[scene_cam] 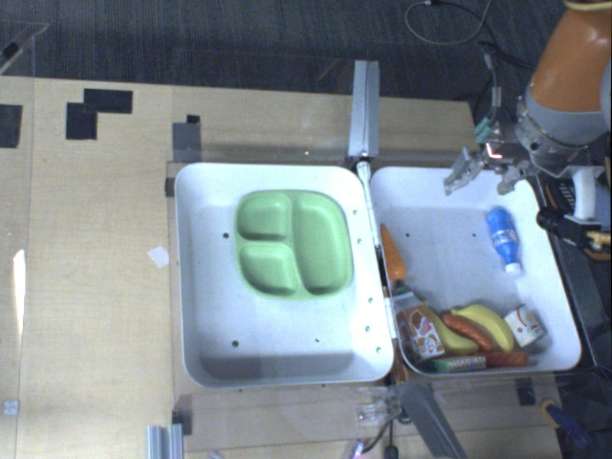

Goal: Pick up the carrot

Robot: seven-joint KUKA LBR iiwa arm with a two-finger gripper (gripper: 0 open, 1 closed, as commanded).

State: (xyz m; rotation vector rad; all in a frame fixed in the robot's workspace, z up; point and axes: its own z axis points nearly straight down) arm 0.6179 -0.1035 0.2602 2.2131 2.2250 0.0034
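The carrot [390, 252] is a slim orange root with a green top, lying lengthwise against the left wall of the right bin [449, 208]. My gripper [483, 178] hangs over that bin's back right part, well to the right of the carrot and behind it. Its two fingers are spread apart, open, with nothing between them. The orange-banded arm [574, 55] comes in from the upper right.
A blue bottle [502, 237] lies just in front of the gripper. At the right bin's front sit a snack packet [421, 331], a banana [488, 321], a red pepper [461, 327] and a small carton [526, 325]. A green divided plate [292, 242] lies in the left bin [206, 285].
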